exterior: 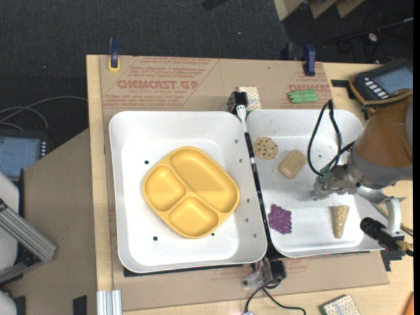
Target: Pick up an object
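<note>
In the right bin point(308, 120) lie a round chocolate-chip cookie point(265, 147), a tan bread-like lump point(291, 164), a purple bunch of grapes point(280, 218) and a tan ice-cream cone point(339, 220). My gripper point(323, 190) is down inside that bin, right of the tan lump and just above-left of the cone. The wrist and black cables cover its tips. Nothing shows between them.
The left bin point(125, 195) holds a yellow three-compartment plate point(190, 190). A green object point(303, 97) lies on the board behind the right bin. The arm's orange band point(387, 143) and grey body overhang the right bin's right side.
</note>
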Robot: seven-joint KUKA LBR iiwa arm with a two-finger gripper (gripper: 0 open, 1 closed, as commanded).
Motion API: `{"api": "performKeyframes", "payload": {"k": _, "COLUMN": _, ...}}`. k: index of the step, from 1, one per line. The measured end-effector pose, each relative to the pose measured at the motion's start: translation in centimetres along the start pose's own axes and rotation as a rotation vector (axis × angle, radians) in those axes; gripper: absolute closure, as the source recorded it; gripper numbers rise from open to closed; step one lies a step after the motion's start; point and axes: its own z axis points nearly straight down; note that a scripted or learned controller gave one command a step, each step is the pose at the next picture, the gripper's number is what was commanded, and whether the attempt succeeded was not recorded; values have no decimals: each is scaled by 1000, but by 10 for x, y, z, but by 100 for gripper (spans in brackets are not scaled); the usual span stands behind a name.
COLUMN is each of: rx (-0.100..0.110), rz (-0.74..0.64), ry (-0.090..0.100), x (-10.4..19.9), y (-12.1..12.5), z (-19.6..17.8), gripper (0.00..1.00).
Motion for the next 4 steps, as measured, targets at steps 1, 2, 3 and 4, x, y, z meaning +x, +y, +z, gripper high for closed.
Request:
{"api": "performKeyframes", "payload": {"k": 1, "rx": -4, "rz": 7, "ry": -6, "x": -66, "y": 62, "z": 10, "gripper": 100}}
{"api": "performKeyframes", "payload": {"k": 2, "rx": 3, "rz": 1, "ry": 0, "x": -4, "y": 66, "z": -6, "gripper": 100}}
{"api": "performKeyframes", "payload": {"k": 3, "rx": 4, "rz": 6, "ry": 0, "x": -7, "y": 65, "z": -5, "gripper": 0}}
{"api": "performKeyframes", "payload": {"k": 4, "rx": -12, "rz": 3, "ry": -5, "x": 24, "y": 118, "z": 17, "gripper": 0}}
